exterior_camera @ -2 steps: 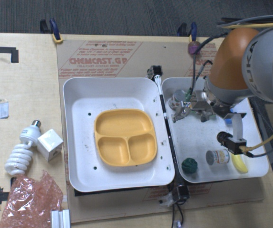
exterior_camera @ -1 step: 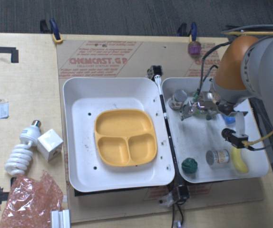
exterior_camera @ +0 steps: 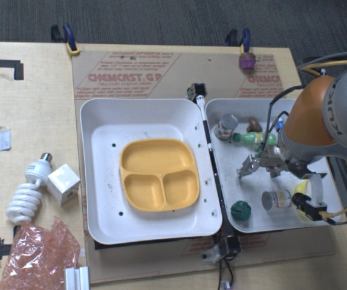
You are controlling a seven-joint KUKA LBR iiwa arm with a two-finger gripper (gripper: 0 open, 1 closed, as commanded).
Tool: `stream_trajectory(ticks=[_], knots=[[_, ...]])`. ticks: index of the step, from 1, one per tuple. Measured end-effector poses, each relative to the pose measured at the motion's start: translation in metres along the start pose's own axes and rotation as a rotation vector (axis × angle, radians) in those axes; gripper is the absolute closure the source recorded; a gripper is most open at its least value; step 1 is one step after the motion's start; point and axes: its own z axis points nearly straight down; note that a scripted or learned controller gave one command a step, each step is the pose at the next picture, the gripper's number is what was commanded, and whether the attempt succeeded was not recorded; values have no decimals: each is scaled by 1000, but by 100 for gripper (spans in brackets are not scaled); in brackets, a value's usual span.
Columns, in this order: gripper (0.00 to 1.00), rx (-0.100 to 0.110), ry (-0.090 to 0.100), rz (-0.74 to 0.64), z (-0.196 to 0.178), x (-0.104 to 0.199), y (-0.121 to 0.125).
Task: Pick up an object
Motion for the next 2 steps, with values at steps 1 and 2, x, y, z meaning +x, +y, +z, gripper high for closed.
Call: stream_trajectory(ticks=[1, 2], knots=[[100, -2, -1, 1, -10, -1, 1], [0, -2, -1, 1, -10, -1, 1]])
